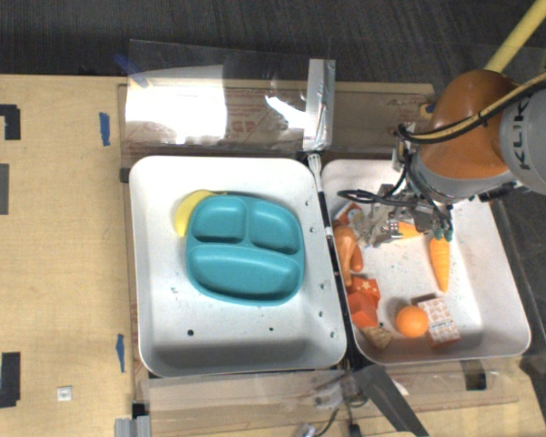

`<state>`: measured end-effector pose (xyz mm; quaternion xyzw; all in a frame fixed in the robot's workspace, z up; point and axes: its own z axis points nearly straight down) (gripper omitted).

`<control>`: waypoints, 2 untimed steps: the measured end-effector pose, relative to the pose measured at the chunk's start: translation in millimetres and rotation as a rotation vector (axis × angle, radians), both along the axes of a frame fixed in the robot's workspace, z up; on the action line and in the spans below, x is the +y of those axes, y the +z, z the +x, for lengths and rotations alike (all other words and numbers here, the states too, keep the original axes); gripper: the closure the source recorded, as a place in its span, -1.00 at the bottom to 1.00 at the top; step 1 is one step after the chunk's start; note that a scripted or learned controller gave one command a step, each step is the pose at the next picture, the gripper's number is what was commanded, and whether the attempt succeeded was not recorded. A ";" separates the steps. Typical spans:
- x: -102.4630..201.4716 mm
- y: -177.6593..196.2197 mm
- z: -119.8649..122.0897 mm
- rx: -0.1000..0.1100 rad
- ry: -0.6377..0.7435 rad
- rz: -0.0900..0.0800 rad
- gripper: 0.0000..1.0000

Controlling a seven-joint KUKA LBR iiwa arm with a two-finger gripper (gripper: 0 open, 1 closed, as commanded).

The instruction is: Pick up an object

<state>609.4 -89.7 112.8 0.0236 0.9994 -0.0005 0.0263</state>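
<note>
With the gripper [389, 228] low in the right white bin [491, 330], its fingers' spread beyond our telling, we should descend squarely over the orange plastic carrot [439, 260] just beside it, avoiding neighbouring toy food.

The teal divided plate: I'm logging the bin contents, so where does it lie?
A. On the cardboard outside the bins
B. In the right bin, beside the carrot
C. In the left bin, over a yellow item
C: the teal divided plate lies in the left bin, partly covering a yellow item at its upper left edge.
</note>
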 end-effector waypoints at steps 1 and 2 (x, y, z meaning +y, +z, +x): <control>91.4 78.2 34.3 0.038 0.029 0.005 1.00; 99.6 154.3 42.2 0.038 0.150 -0.001 1.00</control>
